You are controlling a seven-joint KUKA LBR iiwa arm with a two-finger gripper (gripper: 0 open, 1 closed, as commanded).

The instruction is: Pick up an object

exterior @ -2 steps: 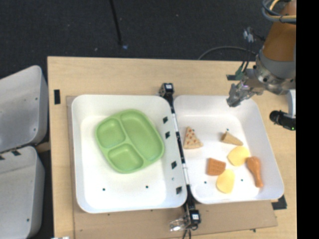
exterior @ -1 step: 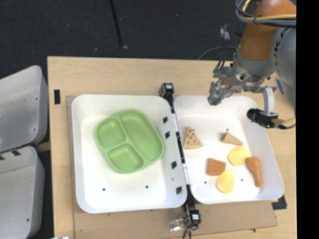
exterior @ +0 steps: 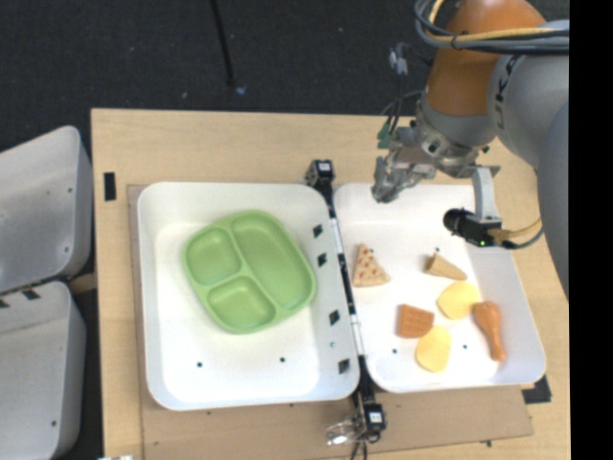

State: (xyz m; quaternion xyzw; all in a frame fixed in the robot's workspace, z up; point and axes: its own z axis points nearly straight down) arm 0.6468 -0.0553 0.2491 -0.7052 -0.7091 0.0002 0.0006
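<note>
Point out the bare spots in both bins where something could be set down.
Left bin: a wide bare strip around the green tray, widest below it. Right bin: bare at the top, under the hand, above the pizza slice. Crowded lower right around the carrot.

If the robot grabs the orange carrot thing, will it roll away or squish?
The carrot looks like a hard toy with a smooth surface, so it probably won't squish. It is long, rounded and tapered, so a nudge might roll it in a curve. It lies near the right bin's wall, which could stop it.
</note>
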